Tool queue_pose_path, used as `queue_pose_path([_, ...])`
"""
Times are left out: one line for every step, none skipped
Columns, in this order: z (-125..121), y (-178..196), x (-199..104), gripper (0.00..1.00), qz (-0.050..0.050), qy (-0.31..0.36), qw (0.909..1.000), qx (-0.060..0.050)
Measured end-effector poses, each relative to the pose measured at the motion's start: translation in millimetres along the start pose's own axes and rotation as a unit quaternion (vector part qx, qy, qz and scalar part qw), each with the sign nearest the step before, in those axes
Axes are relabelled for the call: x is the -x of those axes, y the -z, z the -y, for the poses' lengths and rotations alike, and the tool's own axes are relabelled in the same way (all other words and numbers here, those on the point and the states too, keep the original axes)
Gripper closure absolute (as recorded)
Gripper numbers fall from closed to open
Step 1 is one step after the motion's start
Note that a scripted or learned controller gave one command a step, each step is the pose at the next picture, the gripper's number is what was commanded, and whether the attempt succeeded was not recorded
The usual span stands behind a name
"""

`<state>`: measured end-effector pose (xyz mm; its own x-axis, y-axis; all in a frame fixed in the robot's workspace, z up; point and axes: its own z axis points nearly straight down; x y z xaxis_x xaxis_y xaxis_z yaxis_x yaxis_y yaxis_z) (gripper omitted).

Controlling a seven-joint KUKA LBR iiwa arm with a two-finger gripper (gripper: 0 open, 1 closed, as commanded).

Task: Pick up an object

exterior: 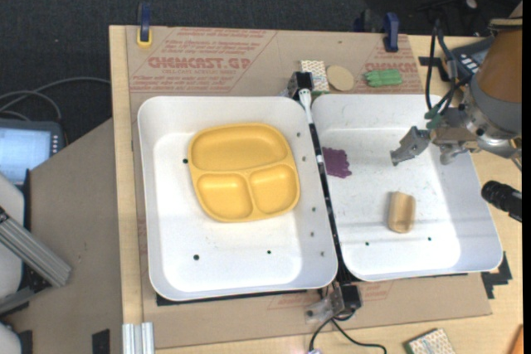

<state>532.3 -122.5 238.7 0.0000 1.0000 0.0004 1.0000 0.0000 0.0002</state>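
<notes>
The small tan block [401,212] lies alone at lower centre of the right bin [465,257]. It looks light, stiff and rounded, so best squeezed across its short sides. The pincer [412,147] hangs above it toward the upper right, empty, its opening impossible to judge.

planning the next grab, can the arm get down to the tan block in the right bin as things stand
Probably yes. The tan block lies alone on the open floor of the right bin, apart from the purple piece. The gripper hangs above the same bin, with nothing between them.
</notes>
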Motion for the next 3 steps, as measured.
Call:
queue_pose_path([38.8, -92.3, 23.9, 0.00, -0.001, -0.002, 1.0000, -0.006])
queue_pose_path([46.9, -156.1, 32.1, 0.00, -0.001, -0.001, 1.0000, -0.001])
queue_pose_path([46.1, -144.1, 32.4, 1.00, 0.001, -0.001, 1.0000, 0.001])
